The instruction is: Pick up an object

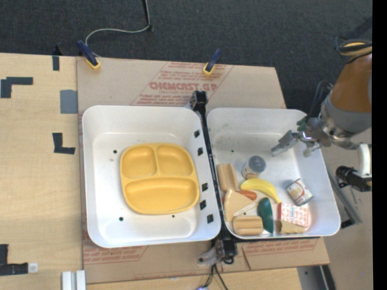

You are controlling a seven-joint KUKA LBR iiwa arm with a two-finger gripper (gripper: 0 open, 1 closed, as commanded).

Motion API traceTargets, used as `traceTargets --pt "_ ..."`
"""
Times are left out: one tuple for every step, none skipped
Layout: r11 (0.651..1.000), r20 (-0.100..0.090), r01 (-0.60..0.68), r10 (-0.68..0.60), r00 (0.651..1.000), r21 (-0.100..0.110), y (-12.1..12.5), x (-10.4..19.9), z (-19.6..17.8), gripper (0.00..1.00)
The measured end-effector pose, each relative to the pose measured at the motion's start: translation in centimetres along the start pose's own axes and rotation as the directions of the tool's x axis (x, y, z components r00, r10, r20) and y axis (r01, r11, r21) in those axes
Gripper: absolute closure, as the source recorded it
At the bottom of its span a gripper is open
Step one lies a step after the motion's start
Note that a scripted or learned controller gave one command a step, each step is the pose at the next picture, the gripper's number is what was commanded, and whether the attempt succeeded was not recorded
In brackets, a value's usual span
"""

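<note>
bench: wood (36, 180) | cardboard sheet (181, 86) | floor: dark carpet (242, 17)

Divided tray (159, 178) in left bin (97, 125)

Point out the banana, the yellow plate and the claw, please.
banana (261, 188), camera view, middle of its curved body.
yellow plate (161, 195), camera view, floor of its large compartment.
claw (295, 142), camera view, midway between its fingertips.

Even, bright overhead light; soft short shadows; mild glare on white bins (97, 162); sharp centre, slightly soft edges.
</note>
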State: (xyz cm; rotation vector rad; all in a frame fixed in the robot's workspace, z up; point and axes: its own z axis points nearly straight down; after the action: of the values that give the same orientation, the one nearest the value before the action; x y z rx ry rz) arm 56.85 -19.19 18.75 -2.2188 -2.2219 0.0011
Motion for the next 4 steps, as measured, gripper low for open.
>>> traceTargets --pt "1.0 0.0 0.001 -0.001 1.0 -0.005 3.1 6.7 10.0 0.0" --pt "1.0 0.003 -0.002 0.002 1.0 -0.006 -5.2 5.9 10.1 0.0" --pt "1.0 0.004 -0.002 0.002 1.0 -0.009 -5.1 5.9 9.2 1.0" --pt "1.0 0.004 -0.002 0.002 1.0 -0.008 -5.1 5.9 9.2 0.0"
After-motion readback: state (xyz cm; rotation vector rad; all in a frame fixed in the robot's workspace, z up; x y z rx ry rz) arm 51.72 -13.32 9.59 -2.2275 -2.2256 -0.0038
